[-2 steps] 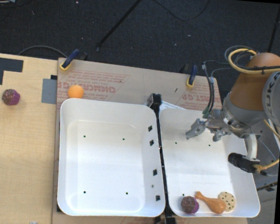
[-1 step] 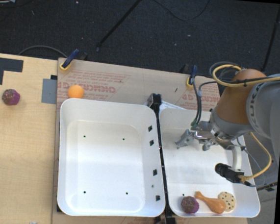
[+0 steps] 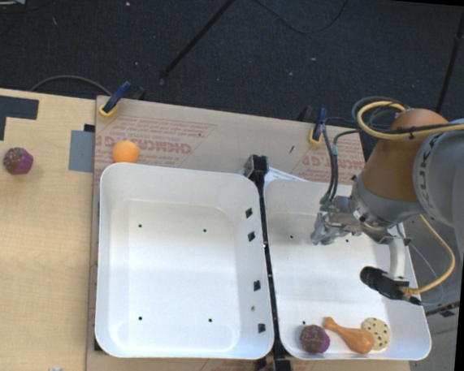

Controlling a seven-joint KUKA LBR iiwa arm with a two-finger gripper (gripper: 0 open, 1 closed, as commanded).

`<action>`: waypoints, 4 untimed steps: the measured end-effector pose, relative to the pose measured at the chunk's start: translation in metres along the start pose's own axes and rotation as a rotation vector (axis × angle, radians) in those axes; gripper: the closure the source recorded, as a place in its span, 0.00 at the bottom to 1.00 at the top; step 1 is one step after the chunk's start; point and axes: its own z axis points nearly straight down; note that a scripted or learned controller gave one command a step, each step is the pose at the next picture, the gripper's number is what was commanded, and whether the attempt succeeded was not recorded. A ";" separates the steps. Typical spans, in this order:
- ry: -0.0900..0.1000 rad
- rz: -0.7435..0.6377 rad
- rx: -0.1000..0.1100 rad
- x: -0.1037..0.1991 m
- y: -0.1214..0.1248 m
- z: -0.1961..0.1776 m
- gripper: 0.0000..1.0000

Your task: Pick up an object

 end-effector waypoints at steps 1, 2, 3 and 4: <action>-0.001 -0.001 -0.006 0.004 0.005 -0.061 1.00; 0.000 -0.001 -0.004 0.002 0.000 -0.104 1.00; 0.000 -0.001 -0.004 0.002 0.000 -0.142 1.00; 0.001 -0.004 0.000 0.049 -0.022 -0.135 1.00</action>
